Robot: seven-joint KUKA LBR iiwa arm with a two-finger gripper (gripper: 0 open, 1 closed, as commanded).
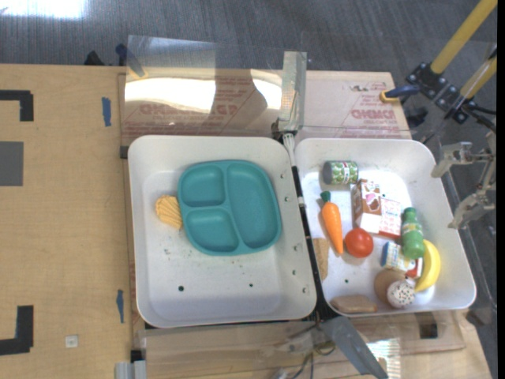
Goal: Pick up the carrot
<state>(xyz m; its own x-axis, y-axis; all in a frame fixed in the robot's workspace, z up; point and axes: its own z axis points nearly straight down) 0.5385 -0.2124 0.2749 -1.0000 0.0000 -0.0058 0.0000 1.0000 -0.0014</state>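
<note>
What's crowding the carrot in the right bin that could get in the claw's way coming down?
Nothing lies on top of the carrot. A red tomato touches its lower right side, and the bin's left wall runs close along its left. Its upper half is clear of other things.

From my remote seat, several things near the carrot [332, 226] stay unclear. Just right of it, a tomato [358, 243] covers the lower corner of a small carton [374, 208] whose print is too small for me to read. Above the carrot, the label on a tipped can [340, 172] is blurred. Farther right of the carrot, a green bottle [411, 233] overlaps a banana [429, 264], hiding part of its curve. Below the carrot, a flat brown item [354, 304] at the bin's [458, 287] near wall is too indistinct to identify.
</note>
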